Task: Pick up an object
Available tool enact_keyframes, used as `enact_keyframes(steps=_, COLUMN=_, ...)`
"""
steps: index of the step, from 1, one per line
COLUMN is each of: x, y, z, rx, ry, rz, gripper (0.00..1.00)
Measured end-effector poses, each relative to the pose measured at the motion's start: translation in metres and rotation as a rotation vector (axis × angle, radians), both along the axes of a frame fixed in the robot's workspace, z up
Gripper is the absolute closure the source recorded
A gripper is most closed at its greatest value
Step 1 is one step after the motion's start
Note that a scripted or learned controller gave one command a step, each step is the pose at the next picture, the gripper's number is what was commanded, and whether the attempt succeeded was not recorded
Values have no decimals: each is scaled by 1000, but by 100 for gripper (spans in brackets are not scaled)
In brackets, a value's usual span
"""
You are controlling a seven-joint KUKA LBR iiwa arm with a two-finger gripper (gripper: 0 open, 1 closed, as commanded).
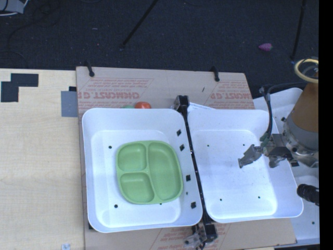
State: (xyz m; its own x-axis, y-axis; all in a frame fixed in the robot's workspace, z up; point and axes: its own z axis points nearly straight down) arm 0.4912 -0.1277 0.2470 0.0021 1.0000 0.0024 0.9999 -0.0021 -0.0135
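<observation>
**Gripper low in the right bin, green tray in the left**

Right now I see the grey arm with its orange band (308,105) reaching in from the right, its wrist over the right edge of the shallow white right-hand bin (229,202). The two-finger gripper (250,157) sits low over that bin's floor, right of its middle, pointing left. From this slanted overhead view I cannot tell whether it is wide or narrow, and I see nothing caught in it.

The object I would go for, a light green plastic tray with three compartments (149,172), lies flat in the middle of the shallow white left-hand bin (99,212). It is well apart from the gripper, with the black divider strip (191,160) where the two bins meet lying between them.

Behind the far rim of the left bin, a small red-orange rounded object (142,105) peeks up; most of it is hidden by the rim, so I cannot say what it is. Both bins rest on a brown cardboard sheet with red printed lettering (161,90), which lies on the pale wooden tabletop (36,165). Beyond the tabletop, the dark floor (182,30) carries a small purple scrap (265,47).
</observation>
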Motion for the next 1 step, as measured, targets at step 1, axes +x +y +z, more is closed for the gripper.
enact_keyframes(steps=1, x=2, y=0, z=5, rx=-1, ry=-10, rz=2, gripper=0)
